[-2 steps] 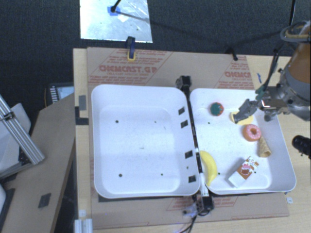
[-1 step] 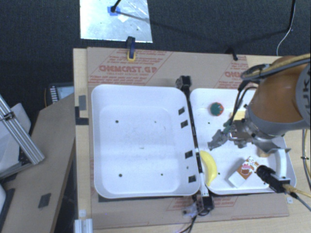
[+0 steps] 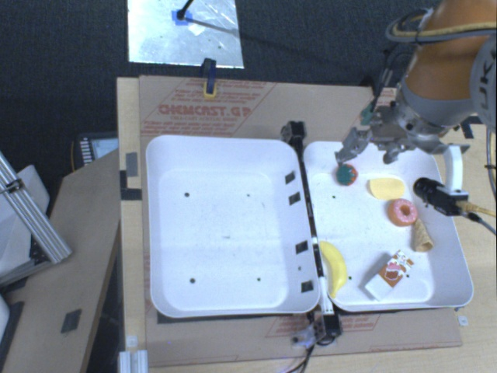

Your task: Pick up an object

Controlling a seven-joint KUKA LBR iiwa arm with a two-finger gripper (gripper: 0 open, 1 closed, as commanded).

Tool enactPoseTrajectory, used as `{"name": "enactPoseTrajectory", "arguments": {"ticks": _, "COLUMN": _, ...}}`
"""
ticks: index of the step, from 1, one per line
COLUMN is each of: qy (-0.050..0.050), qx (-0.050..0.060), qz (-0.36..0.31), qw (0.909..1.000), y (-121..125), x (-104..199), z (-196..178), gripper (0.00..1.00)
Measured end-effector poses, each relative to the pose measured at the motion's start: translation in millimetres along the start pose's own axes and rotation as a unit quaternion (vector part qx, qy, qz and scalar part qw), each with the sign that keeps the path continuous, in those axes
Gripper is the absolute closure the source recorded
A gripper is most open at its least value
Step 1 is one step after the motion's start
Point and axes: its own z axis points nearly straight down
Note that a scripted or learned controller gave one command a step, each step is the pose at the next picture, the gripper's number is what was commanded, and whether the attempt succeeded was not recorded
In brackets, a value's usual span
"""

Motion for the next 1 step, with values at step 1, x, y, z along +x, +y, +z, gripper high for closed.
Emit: {"name": "enactPoseTrajectory", "arguments": {"ticks": 1, "qy": 0.001, "qx": 0.005, "qz": -0.001, "qw": 1.0, "y": -3.7, "x": -0.4, "z": -7.0, "gripper": 1.0}}
